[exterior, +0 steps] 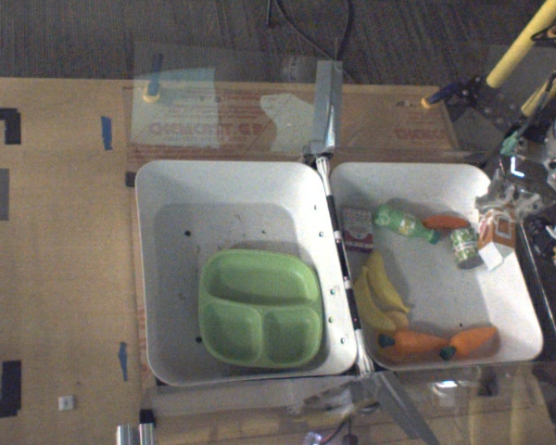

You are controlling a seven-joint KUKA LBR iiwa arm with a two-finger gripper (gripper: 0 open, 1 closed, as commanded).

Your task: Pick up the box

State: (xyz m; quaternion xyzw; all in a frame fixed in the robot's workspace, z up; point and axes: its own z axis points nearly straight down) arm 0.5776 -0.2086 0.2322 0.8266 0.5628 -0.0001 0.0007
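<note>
The gripper [510, 197] hangs over the right bin's [445, 176] right rim, its state impossible to tell, while the small box [356, 229] lies flat against that bin's left wall, well apart.

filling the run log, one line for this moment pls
gripper at right bin right wall | box at fingers, grasp unclear | banana, carrots in right bin | tray in left bin

The green tray [259, 308] is taking up the left bin's [157, 202] lower half, leaving its upper floor open. In the right bin [524, 327], bananas [380, 297], 2 carrots [440, 343], a bottle [403, 222] and a can [463, 247] are ringing a bare central patch.
</note>
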